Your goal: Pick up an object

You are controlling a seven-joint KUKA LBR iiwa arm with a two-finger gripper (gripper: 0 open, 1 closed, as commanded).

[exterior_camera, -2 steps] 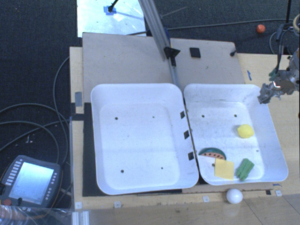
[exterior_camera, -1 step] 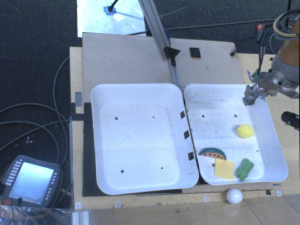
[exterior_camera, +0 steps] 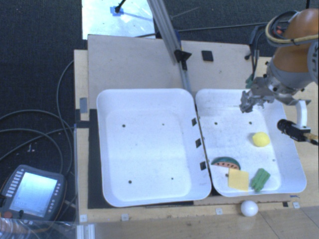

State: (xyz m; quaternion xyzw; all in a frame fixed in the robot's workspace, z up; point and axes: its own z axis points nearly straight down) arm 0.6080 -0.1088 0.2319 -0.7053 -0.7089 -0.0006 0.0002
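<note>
Yellow round foam ball (exterior_camera: 260, 139) sits apart from our tool (exterior_camera: 247, 106).
We cannot tell the tool's state; the ball lies below and slightly right of it in the right-hand white plastic bin (exterior_camera: 294, 185).

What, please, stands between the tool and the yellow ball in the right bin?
Nothing visible: bare bin floor lies between the tool and the ball. The other pieces sit nearer the front edge, beyond the ball.
</note>
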